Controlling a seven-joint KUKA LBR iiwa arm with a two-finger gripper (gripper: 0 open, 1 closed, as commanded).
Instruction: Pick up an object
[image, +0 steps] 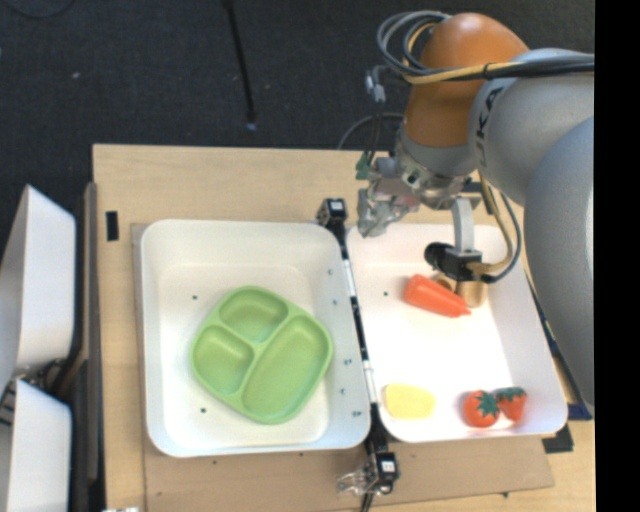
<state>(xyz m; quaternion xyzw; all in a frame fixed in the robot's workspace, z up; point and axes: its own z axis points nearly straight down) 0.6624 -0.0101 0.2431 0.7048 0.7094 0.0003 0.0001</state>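
An orange carrot (435, 296) lies in the right bin (440, 350) toward its back. A yellow piece (408, 401) rests near that bin's front left corner, and a red strawberry-like toy (493, 406) with green leaves sits at its front right. My gripper (373, 222) hangs over the back left corner of the right bin, close to the divider between the bins. It is up and to the left of the carrot and apart from it. Nothing shows in its grasp.
The left bin (170, 260) holds a green divided plate (262, 353) in its middle. The grey arm with its orange band (460, 70) reaches in from the upper right, above the back of the right bin. Small clamps (332, 211) sit on the divider.
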